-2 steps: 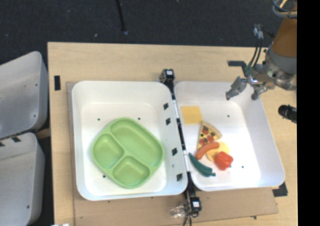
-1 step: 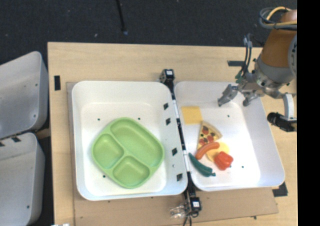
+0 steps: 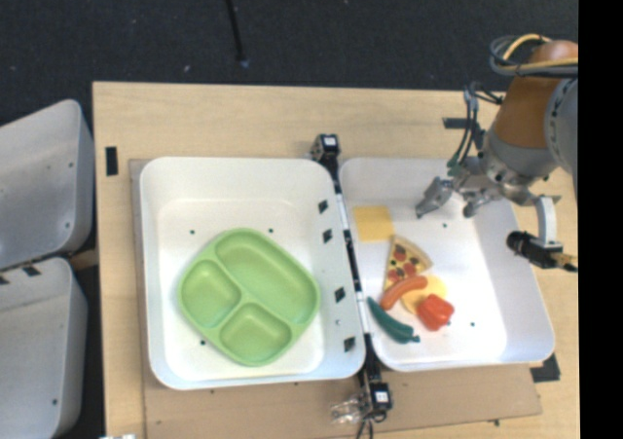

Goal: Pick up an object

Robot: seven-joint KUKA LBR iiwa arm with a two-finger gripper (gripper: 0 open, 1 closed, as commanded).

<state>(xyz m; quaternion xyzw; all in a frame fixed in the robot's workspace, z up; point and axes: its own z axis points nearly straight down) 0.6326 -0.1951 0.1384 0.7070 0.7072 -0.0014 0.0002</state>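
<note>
camera view: 2 bins, 1 green tray (image 3: pixel 248 296), 5 toy foods; jaws (image 3: pixel 453 198) spread open, holding nothing.

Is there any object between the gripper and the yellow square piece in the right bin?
Nothing visible is between them. The gripper is over the upper part of the right bin, and the yellow square piece lies to its left on bare white floor. The pizza slice and the other toy foods lie lower, off that line.

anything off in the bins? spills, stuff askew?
Nothing stands out. The green tray sits flat in the left bin; the toy foods, cheese square to pepper, lie loosely in the right bin. No spills or damage visible.
</note>
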